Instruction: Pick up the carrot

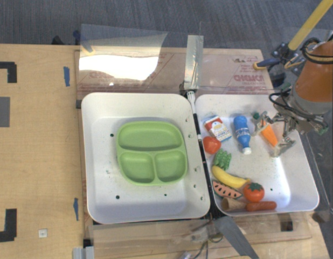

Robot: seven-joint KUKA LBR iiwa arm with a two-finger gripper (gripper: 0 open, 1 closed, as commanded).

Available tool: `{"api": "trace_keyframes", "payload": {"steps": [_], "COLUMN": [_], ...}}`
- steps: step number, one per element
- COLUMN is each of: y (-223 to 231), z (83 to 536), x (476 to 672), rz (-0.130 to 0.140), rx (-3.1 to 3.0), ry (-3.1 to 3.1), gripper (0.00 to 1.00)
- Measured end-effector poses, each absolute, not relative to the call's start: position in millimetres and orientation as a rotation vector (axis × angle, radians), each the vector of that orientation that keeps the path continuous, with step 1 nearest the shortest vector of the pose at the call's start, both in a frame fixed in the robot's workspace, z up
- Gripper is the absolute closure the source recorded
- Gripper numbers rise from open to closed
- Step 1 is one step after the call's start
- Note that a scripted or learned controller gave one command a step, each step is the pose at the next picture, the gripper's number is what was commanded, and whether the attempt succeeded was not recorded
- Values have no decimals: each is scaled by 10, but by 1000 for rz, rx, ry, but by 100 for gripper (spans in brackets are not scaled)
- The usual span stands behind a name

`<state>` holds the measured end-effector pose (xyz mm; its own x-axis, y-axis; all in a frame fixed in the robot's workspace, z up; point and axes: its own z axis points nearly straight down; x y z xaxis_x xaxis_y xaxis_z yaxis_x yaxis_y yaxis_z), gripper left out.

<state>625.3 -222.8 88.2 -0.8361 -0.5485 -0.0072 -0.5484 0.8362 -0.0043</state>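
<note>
Carrot (269,136), a short orange piece with a bit of green at its far end, sits in the right-hand bin (302,169), toward that bin's far right part. The gripper (278,136) is right at it: one metal finger shows just left of the carrot and the other just right of it, so the fingers look spread with the carrot between them. Whether they are pressing on it, or whether the carrot is off the bin floor, cannot be told from this slanted view. By that reading, the reach looks done; the squeeze and the lift look left to do.

Just left of the carrot lies a blue bottle (242,134), then a small red-and-white carton (217,128) and a tomato (211,145). Nearer lie a banana (229,177) and a watermelon slice (227,190). The left-hand bin (96,161) carries a green divided plate (152,152).
</note>
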Motion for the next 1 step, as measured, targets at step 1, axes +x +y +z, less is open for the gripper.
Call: {"api": "trace_keyframes", "payload": {"steps": [1], "y": [-2218], "z": [1031], "x": [6295], "rz": [-10], "rx": [-889], "ry": [2989], "gripper": [100]}}
